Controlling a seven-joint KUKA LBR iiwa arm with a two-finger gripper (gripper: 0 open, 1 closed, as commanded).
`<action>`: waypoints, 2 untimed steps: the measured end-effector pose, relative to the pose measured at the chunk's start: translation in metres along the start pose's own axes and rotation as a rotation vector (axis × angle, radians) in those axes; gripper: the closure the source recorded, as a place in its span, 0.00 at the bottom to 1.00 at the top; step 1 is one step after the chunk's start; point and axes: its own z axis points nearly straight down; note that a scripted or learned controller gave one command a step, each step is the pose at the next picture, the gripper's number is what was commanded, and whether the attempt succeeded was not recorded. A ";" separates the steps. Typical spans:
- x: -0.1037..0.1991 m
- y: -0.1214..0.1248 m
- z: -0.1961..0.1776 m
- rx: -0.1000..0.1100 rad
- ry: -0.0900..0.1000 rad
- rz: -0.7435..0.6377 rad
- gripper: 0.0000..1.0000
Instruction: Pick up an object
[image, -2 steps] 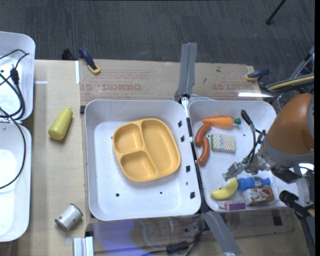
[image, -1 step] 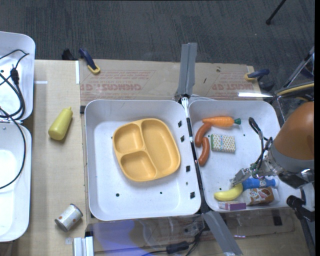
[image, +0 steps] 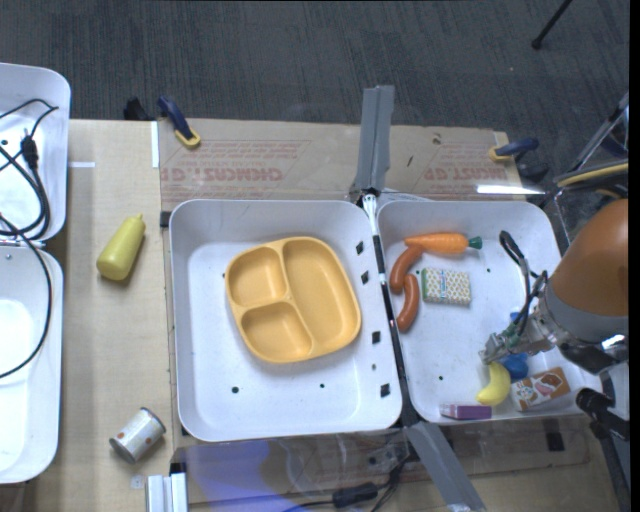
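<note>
Pick is not done, as far as you can see. The gripper (image: 508, 345) sits low in the right bin (image: 455, 385), just above the banana (image: 493, 385), touching a blue object (image: 516, 364). Fingers: can't tell. Nothing visibly lifted; grasp and lift remain.

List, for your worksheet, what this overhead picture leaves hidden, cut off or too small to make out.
- Gripper, camera view: its fingertips merge with a blue object; whether they grip anything cannot be told.
- Blue object: partly hidden by the gripper, so its kind is unclear.
- Arm: cut off by the right edge.
- Small carton: its print is too small to read.
- Pink block: partly hidden by the right bin's rim.
</note>
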 end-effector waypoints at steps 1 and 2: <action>-0.038 -0.001 0.008 -0.001 -0.002 -0.039 1.00; -0.028 0.002 0.009 0.004 0.017 -0.050 0.00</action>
